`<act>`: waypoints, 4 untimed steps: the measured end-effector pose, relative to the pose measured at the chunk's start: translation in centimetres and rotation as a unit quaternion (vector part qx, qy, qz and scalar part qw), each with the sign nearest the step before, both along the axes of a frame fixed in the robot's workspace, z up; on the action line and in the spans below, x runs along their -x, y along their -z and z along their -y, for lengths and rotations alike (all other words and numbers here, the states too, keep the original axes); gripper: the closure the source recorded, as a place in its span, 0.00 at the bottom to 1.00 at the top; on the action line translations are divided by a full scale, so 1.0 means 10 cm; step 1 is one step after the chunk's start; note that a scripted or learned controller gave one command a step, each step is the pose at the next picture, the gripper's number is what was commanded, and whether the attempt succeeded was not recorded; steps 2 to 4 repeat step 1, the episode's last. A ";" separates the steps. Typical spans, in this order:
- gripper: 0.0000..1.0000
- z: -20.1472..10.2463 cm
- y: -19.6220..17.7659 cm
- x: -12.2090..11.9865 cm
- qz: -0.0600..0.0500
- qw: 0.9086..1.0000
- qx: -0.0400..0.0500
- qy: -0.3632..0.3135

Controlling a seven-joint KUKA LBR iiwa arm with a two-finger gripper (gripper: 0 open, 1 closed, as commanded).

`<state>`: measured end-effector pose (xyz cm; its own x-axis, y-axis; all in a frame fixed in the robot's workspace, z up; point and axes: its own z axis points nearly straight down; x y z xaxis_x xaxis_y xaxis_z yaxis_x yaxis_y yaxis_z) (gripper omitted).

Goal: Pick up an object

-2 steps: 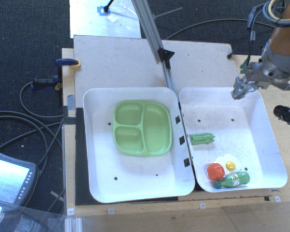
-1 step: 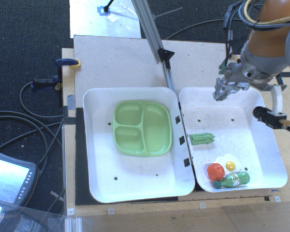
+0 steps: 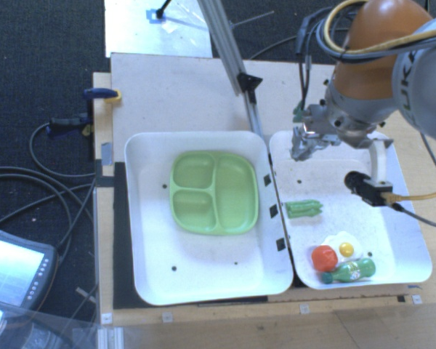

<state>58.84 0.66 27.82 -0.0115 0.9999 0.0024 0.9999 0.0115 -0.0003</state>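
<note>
My gripper (image 3: 302, 150) hangs over the back left part of the right bin (image 3: 407, 217), its metal fingers pointing down with nothing visible between them. A green pea pod (image 3: 303, 209) lies below it in the picture, near the bin's left wall and apart from the gripper. At the bin's front sit a red tomato (image 3: 323, 257), a fried egg (image 3: 344, 248) and a green bottle (image 3: 350, 270), close together.
The left bin (image 3: 142, 217) holds a light green divided plate (image 3: 214, 193). A grey slanted pole (image 3: 225, 38) crosses the back of the bench. A black box with an orange cable (image 3: 368, 186) hangs from the arm over the right bin.
</note>
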 end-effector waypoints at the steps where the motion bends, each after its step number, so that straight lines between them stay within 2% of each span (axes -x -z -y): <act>1: 1.00 -0.42 0.08 0.01 0.000 1.000 0.000 0.001; 4: 1.00 -0.42 0.08 0.01 0.000 1.000 0.000 0.001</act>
